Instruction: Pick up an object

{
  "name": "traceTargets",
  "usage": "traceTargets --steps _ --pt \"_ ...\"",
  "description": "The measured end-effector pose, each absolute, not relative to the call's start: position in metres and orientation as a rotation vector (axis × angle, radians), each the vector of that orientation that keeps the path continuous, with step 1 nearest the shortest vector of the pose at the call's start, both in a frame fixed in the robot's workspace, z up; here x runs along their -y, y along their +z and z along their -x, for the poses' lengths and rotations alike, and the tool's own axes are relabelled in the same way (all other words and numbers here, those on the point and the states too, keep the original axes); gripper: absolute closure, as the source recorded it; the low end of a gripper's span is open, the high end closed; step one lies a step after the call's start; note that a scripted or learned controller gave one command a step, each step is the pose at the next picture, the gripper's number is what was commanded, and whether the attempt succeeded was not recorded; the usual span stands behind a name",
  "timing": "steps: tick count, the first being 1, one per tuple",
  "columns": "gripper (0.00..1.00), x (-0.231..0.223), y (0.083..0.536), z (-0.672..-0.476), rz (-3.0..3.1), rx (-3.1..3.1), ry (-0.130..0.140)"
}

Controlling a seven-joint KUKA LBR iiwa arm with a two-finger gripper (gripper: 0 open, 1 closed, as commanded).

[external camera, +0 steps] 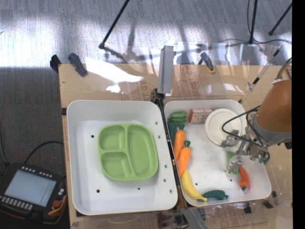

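My gripper (234, 166) hangs low in the right bin (215, 104), over its right part. A small orange carrot (244, 178) with a green top lies just below and to the right of it. A bit of green (231, 155) shows beside the gripper body. Along the bin's left side lie two carrots (179, 143) (184, 160), a yellow banana (190, 187) and a dark green pepper (215, 194). A white round plate (219, 126) and a brown box (200, 115) sit at the back. Nothing shows held in the gripper.
The left bin (81, 128) holds a light green divided plate (127, 151). A green item (178, 116) lies at the right bin's back left corner. A grey upright post (166, 70) stands behind the bins. A teach pendant (29, 190) sits on the floor at the left.
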State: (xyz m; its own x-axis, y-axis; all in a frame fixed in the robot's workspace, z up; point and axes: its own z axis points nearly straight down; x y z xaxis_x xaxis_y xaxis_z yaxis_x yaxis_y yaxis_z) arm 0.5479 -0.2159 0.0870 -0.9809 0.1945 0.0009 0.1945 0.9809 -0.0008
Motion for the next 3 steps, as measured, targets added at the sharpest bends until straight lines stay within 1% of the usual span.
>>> traceTargets --steps 1,2,3 --pt "1.0 0.213 0.099 -0.551 0.297 3.132 -0.002" --pt "0.0 0.213 0.098 -0.551 0.295 3.131 -0.002" --pt "0.0 0.207 0.087 -0.514 0.424 3.111 -0.003"
